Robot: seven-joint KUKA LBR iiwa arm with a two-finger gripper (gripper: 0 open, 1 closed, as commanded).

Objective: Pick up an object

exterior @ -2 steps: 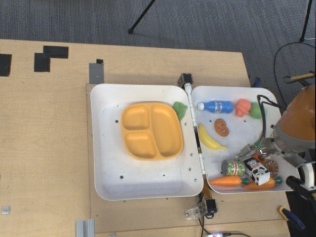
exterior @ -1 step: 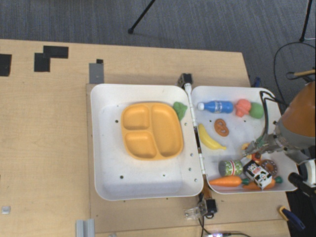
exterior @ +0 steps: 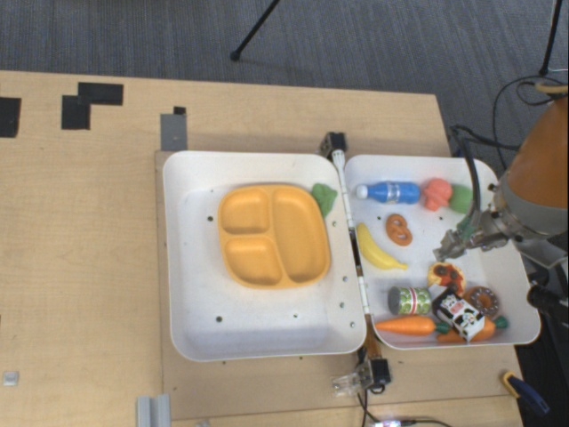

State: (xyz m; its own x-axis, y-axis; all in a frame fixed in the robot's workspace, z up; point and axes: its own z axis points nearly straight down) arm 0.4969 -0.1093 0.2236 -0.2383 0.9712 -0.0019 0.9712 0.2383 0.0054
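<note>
Fingers [exterior: 449, 249] hang, seemingly empty, above right bin [exterior: 418, 169].

The arm [exterior: 542, 172] is cut off by the right edge. A green item [exterior: 325, 197] lies partly hidden behind the yellow tray [exterior: 271, 236]. Whether the gripper [exterior: 452, 247] fingers are parted is too small to tell.

Floor: dark grey ribbed carpet [exterior: 178, 16] is running along the top.
Bench: pale wooden benchtop [exterior: 80, 265] is lying beneath.
Stand: thin black pole [exterior: 267, 16] is slanting across the carpet.
</note>
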